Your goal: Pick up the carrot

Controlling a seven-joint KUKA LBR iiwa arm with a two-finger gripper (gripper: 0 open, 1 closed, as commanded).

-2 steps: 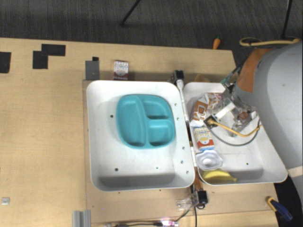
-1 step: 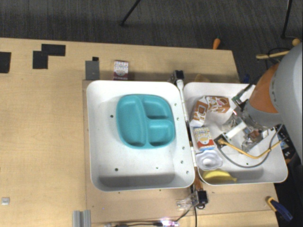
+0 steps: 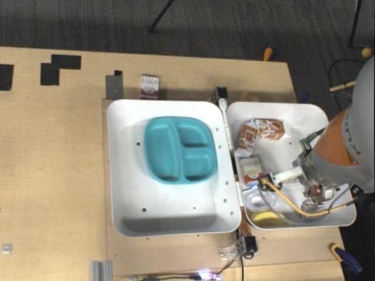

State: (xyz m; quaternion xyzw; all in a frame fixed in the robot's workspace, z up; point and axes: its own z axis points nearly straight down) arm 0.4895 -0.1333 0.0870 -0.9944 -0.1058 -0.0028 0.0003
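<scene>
Underneath, a wooden bench (image 3: 53, 174) bears two white bins (image 3: 117, 174).

Hidden and cut off in the right bin

The arm (image 3: 351, 139) leaves frame at 3 o'clock; gripper (image 3: 313, 201) fingers too small to tell.

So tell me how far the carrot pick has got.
Done: the arm has reached into the right bin, with the gripper low over the clutter beside the snack packets. In hand: nothing that I can see. Left: I cannot make out a carrot, so the pick remains; the teal tray holds nothing.
</scene>
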